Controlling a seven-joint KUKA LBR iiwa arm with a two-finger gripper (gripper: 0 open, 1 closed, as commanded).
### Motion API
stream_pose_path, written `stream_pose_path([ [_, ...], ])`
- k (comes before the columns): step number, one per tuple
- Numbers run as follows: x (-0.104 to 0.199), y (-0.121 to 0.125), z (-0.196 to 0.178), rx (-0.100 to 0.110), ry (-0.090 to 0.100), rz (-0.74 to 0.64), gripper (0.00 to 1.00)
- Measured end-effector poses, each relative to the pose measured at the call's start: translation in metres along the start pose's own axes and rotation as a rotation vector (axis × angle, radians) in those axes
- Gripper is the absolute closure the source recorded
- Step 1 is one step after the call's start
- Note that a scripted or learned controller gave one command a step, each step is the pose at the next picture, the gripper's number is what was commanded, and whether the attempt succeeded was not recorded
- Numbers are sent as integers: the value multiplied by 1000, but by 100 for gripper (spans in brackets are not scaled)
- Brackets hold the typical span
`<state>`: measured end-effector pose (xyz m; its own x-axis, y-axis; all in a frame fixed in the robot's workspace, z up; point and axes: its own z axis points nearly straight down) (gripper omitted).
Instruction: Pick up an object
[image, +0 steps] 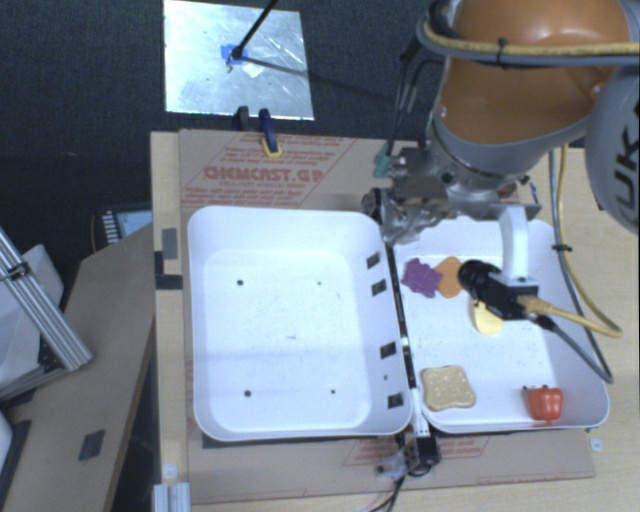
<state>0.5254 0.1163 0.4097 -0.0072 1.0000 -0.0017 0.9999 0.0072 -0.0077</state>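
Gripper (408, 222) over right bin (570, 350) far-left corner; finger state cannot tell. Purple toy (421, 278) near left wall. Cardboard (262, 170) under bins reads "CHEMCAST G P".

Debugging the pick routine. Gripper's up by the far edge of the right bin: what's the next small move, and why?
Probably shift toward the near side and descend over the purple piece. The gripper hovers at the right bin's far-left corner, and the purple piece is the closest object, just beyond it.
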Motion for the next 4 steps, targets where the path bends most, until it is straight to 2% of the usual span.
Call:
stream_pose_path([
  [1,46,-40,-5,-8,4,-3,100],
  [2,73,-39,-120,-22,9,0,100],
  [3,102,-21,-126,-11,3,0,100],
  [4,118,33,-125,-10,2,7,100],
])
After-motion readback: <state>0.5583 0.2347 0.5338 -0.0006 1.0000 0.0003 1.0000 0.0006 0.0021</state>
